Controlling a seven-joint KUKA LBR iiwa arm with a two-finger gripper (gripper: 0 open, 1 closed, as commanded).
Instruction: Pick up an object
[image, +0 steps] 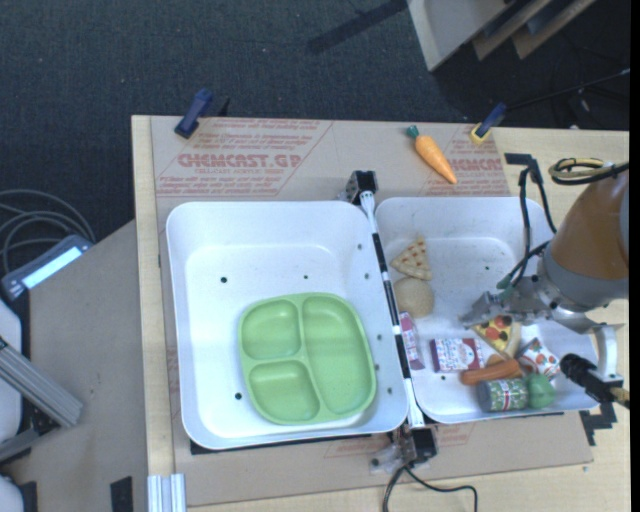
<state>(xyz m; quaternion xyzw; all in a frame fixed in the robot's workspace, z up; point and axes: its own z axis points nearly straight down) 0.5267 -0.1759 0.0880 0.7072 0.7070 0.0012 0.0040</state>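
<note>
Cluttered right bin (450, 215), gripper (490, 308) above toy pizza slice (495, 330), grip state unclear

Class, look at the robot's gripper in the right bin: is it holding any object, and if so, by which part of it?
It cannot be told. The gripper hangs low over the pizza slice toy in the right bin, but the wrist hides whether anything sits in its grasp.
</note>
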